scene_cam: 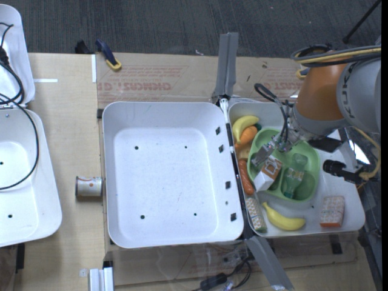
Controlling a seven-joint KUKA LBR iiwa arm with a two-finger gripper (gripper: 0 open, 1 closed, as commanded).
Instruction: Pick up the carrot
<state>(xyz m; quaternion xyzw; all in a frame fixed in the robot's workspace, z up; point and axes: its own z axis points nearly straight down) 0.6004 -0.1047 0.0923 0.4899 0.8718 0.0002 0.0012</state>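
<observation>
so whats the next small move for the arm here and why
Probably shift the gripper toward the left wall of the right bin, then lower. It hangs over the green bowl and small carton, while the carrot lies alongside that wall.

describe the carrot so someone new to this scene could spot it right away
Go to the right bin, the cluttered one under the arm. Along its left wall, between the green bowl and the bin divider, lies the carrot: a slim orange stick running lengthwise. The bananas nearby are yellow and curved.
</observation>
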